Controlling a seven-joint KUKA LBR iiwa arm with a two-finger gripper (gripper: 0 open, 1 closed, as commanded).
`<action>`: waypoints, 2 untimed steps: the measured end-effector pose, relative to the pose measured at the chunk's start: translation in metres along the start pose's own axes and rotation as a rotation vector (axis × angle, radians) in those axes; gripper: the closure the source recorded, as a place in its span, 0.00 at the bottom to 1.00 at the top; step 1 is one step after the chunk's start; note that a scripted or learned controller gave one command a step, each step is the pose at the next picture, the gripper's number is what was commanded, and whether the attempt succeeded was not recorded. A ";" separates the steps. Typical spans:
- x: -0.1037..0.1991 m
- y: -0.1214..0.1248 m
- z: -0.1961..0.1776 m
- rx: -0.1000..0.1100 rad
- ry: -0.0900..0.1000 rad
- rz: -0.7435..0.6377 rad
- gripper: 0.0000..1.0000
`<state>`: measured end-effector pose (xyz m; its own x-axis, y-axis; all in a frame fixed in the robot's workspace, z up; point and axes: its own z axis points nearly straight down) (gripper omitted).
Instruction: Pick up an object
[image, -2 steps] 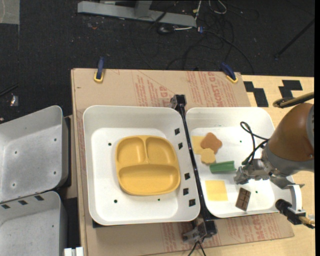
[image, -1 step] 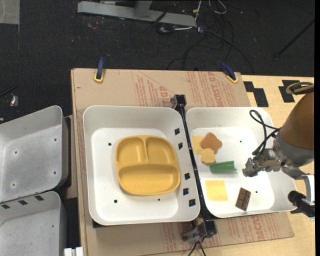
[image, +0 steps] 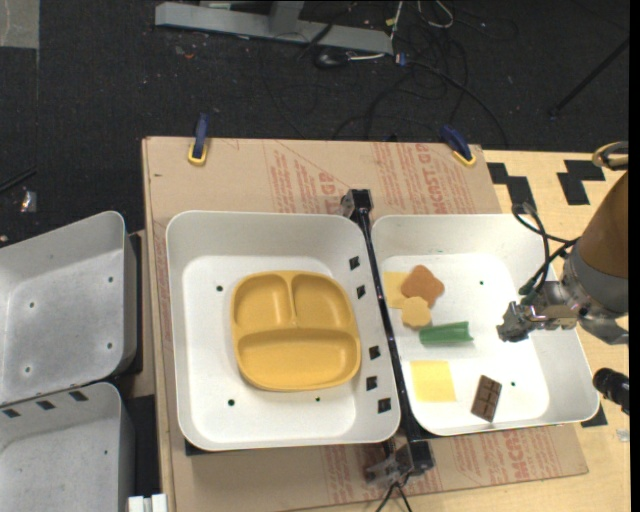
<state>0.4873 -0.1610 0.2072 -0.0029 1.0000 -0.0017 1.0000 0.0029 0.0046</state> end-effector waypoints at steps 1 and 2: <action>0.059 0.024 -0.004 0.002 0.003 -0.006 1.00; 0.101 0.047 0.001 0.003 0.002 -0.005 1.00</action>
<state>0.5338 -0.0603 0.2059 -0.0075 1.0000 0.0006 1.0000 0.0075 0.0015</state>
